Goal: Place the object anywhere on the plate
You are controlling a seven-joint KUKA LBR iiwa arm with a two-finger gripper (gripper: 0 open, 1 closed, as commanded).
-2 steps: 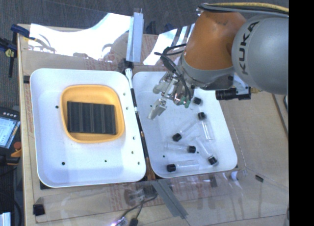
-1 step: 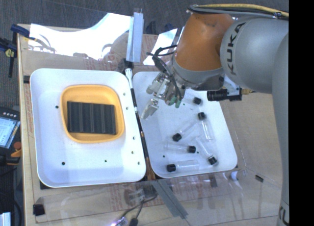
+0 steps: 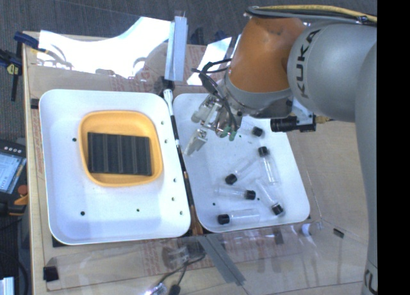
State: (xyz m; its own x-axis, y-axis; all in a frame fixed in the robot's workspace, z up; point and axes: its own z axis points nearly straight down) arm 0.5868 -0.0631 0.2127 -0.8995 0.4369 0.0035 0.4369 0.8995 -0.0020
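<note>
A yellow plate [image 3: 145, 123] with a dark ridged middle lies in the left white bin [image 3: 70, 214]. Several clear vials with black caps lie scattered in the right white bin [image 3: 296, 188], among them one vial [image 3: 238, 193] near the bin's middle and another vial [image 3: 268, 164] to its right. My gripper [image 3: 213, 127] hangs over the upper left part of the right bin, close to the wall between the bins. It is to the right of the plate and up-left of the vials. Glare and the wrist hide what is at its tip.
The arm's orange band [image 3: 266, 54] and grey body [image 3: 336, 70] cover the upper right of the right bin. A grey upright bar [image 3: 176, 47] stands behind the gap between the bins. Cables and a small device [image 3: 9, 172] sit at the bench's left edge.
</note>
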